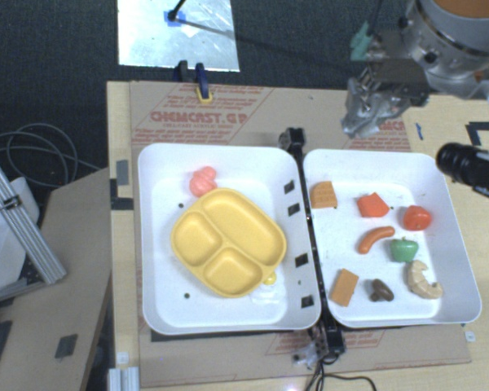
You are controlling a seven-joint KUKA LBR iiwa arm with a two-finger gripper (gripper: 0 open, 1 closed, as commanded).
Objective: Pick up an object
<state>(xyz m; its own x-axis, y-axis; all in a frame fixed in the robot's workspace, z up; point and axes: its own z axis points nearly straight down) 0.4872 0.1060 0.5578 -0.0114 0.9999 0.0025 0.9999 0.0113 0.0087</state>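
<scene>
Fingers (pixel 365 120) hover above right bin's (pixel 452 218) far edge w/ nothing held; can't tell how open.

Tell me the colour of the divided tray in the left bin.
Yellow: the divided tray shows plainly in the camera view.

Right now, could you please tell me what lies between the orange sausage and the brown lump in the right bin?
In the camera view, only bare white bin floor separates the orange sausage from the brown lump.

arm (pixel 460 15) cropped by top edge, pink item (pixel 202 180) partly behind yellow tray (pixel 228 239)
</scene>
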